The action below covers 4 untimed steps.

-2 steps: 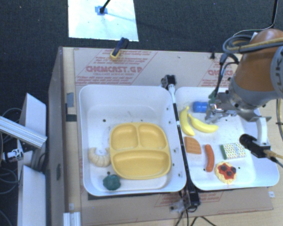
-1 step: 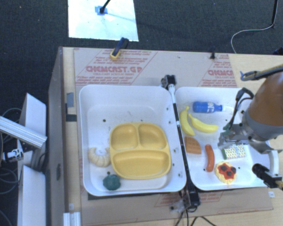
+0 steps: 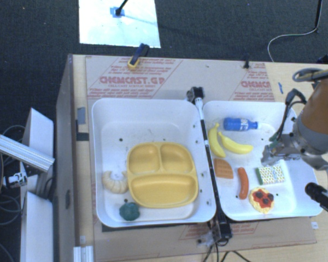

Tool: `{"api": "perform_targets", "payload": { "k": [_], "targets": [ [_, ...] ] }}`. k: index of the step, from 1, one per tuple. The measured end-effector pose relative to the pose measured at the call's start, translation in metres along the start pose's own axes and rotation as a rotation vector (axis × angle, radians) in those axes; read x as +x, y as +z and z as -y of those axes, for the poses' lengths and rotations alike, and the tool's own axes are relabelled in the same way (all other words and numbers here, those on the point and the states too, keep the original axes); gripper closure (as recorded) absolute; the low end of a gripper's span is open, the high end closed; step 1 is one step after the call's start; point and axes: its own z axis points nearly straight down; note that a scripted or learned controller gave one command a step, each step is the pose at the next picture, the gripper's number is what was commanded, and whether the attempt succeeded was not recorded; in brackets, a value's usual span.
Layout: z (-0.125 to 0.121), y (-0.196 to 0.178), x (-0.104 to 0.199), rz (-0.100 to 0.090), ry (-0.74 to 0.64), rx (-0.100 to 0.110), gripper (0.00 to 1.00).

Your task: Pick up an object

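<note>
Grey and blurred, the gripper [image 3: 269, 156] hangs low in your right bin [image 3: 287, 113], just beside the checkered block [image 3: 271, 174]; you cannot tell whether it is parted or clenched. The arm's orange band [image 3: 320, 111] is cut off at the frame's right edge. Nearby lie bananas [image 3: 225, 141], a blue bottle [image 3: 239, 125] and a sausage [image 3: 243, 183].

The right bin [image 3: 287, 111] is looking crowded: 2 bananas [image 3: 227, 142], a blue bottle [image 3: 239, 125], a sausage [image 3: 242, 182], a toast piece [image 3: 223, 169], a little pizza [image 3: 262, 199] and a dotted block [image 3: 271, 174] are sitting near each other. In the left bin [image 3: 147, 111], the yellow tray [image 3: 162, 173] is taking up the middle, leaving open floor along the top.
</note>
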Motion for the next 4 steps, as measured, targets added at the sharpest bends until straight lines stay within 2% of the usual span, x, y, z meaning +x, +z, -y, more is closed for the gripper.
{"api": "perform_targets", "payload": {
  "k": [1,2,3,4],
  "targets": [
    [0.01,0.046,0.018,-0.001,0.001,0.003,1.0],
    [0.009,0.046,0.018,0.0,0.001,0.002,0.0],
    [-0.02,0.116,0.018,-0.003,0.0,-0.002,0.0],
    [-0.023,0.104,0.019,-0.004,-0.002,-0.01,1.0]
  ]
}}
